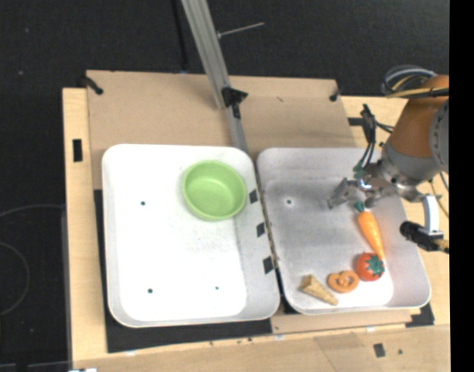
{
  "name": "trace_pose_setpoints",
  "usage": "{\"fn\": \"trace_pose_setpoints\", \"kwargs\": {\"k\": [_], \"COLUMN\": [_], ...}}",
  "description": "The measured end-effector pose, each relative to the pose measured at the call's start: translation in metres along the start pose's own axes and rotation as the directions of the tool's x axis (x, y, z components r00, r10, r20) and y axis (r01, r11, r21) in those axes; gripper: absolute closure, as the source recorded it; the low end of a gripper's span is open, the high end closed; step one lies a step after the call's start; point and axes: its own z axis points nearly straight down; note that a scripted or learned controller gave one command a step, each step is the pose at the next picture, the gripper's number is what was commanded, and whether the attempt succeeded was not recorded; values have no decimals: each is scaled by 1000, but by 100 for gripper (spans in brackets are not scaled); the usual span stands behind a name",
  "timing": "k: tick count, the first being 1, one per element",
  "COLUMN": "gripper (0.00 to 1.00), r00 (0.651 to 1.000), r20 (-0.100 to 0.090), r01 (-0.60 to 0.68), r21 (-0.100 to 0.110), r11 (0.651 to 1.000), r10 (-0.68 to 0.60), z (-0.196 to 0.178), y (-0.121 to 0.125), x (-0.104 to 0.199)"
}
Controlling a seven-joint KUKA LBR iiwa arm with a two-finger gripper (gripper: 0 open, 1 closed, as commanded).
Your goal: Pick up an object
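Starting at the near edge of the right bin (pixel 299 208), three small items lie in a row: a tan wedge-shaped piece (pixel 318 289), an orange ring-shaped toy (pixel 343 281) just beside it, and a red tomato-like toy (pixel 369 266) with a green top. Touching or nearly touching the tomato, a toy carrot (pixel 369 233) runs lengthwise away from it, green tip pointing toward the gripper (pixel 353 194). The gripper hangs over the bin floor just beyond the carrot's green end; its fingers appear spread apart, with nothing between them. The carrot is judged the likeliest target. Risk: a descent from this position may land the fingers on the tapered green tip rather than the body, letting the carrot roll or pivot aside; a push along its length could shove it into the tomato and crowd both against the bin wall. The arm's upper links are cut off at the right, and cables obscure the wrist, so exact finger spacing is hard to confirm. Farther left, a green bowl (pixel 214 190) sits in the far part of the left bin (pixel 144 270).
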Motion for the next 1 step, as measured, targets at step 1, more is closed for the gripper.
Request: {"fn": "trace_pose_setpoints", "kwargs": {"k": [1], "gripper": [100], "r00": [1000], "r20": [1], "r01": [0], "r21": [-8], "r11": [1000], "r10": [0], "z": [-15], "y": [2], "x": [-1]}}
